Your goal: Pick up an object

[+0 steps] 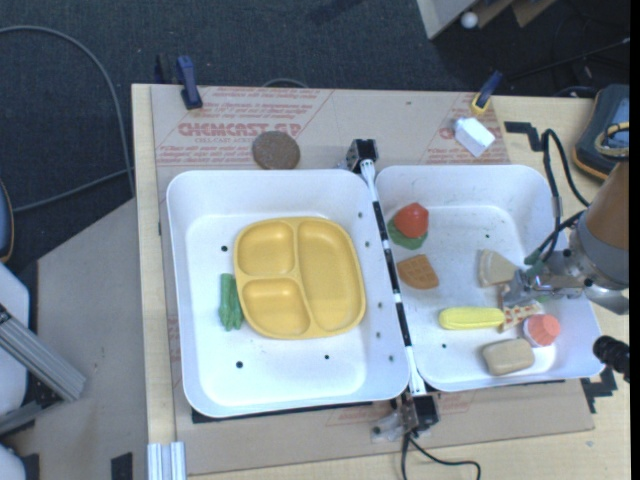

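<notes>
A: The fingers point(522, 290) hang low over the right bin point(470, 180), toward its right wall, but glare and clutter blur them, so I cannot tell whether they are spread or closed, or whether anything sits between them.

B: What lies beneath them?

A: A beige wedge point(495, 266) just to their left, a small patterned block point(517, 315) just below, and an orange-pink disc point(543, 330) beside that. Any of these may be the target; none appears lifted.

B: And the rest of that bin?

A: A yellow piece point(472, 318) and a tan loaf point(507, 357) lie near the front wall; a red-and-green toy point(409, 223) and a brown slice point(417, 272) lie by the divider, well apart from the arm point(608, 238).

B: Room to move?

A: The right wall is close behind the wrist, so approach is likely easiest from above. The bin's far middle is bare. The left bin point(200, 368) holds a yellow tray point(297, 276) and a green pod point(230, 302), both untouched.
</notes>
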You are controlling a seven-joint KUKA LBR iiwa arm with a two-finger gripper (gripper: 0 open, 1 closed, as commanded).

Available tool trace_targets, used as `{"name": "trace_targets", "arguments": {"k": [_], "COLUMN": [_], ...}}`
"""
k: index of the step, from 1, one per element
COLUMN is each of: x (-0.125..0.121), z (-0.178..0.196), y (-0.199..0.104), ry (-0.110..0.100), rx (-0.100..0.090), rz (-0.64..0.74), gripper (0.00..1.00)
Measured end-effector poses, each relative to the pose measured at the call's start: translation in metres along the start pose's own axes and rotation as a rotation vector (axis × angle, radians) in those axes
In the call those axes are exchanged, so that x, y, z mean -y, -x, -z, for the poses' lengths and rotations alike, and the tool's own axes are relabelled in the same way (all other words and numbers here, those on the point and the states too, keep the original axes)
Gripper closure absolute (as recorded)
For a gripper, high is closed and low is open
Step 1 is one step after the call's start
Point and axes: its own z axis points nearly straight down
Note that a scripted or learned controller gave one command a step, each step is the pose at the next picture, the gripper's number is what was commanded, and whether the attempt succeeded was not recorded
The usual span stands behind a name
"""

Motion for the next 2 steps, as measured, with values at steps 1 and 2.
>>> {"name": "trace_targets", "arguments": {"k": [1, 2], "x": [-0.060, -0.049], "z": [0.033, 0.012], "y": [-0.021, 0.021], "ry": [0.003, 0.000], "rx": [0.003, 0.002], "rz": [0.000, -0.002], "gripper": [1.00, 1.00]}}
